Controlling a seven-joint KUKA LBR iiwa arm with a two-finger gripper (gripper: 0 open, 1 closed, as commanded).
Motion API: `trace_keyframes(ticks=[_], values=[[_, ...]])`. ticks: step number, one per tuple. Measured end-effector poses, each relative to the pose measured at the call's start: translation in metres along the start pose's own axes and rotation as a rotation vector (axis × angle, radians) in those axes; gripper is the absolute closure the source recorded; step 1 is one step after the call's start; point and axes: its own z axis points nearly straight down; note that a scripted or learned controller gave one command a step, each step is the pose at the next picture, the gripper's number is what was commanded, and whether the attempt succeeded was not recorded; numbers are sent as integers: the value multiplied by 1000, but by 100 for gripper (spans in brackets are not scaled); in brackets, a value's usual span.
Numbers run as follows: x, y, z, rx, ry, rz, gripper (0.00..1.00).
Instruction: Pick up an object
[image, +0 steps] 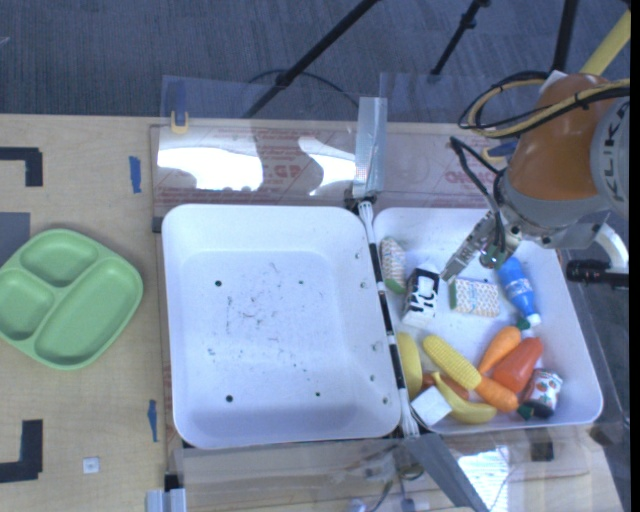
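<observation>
Nearest, the right-hand shallow white plastic bin crowds its toys toward its near and inner walls: one yellow plastic corn cob, one curved yellow banana, one orange carrot. Farther back stands one blue plastic bottle with a white cap, a likely pick, just beside the tool poised above it; whether its fingers are spread or pressed together I cannot tell. The left white bin and one green divided plate sit on the desk

bins: white matt plastic | bench: pale wood | tray: green plastic
</observation>
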Motion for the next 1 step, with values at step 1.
trace_keyframes(ticks=[1], values=[[6,-22,-34,2,1,463,100]])
